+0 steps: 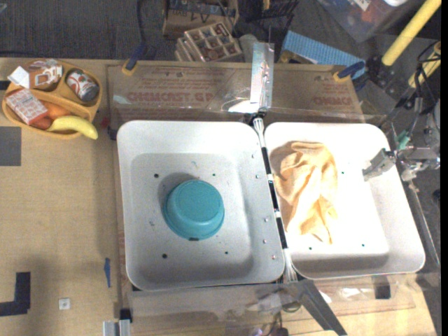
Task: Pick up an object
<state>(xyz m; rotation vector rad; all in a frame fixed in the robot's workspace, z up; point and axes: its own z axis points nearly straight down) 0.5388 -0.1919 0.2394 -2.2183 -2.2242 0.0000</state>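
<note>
A teal bowl [194, 208] lies upside down in the middle of the left bin [140, 145]. A crumpled yellow-orange cloth [306, 187] fills the left half of the right bin [392, 236], draped against the divider. My gripper [389, 159] hangs at the right bin's right rim, well to the right of the cloth and apart from it. Nothing is seen held in it.
A yellow tray [28, 121] with a banana, cans and boxes stands at the far left on the bench. Cardboard and a clear plastic sheet [210, 89] lie behind the bins. Boxes, cables and a yellow pole [413, 23] crowd the back.
</note>
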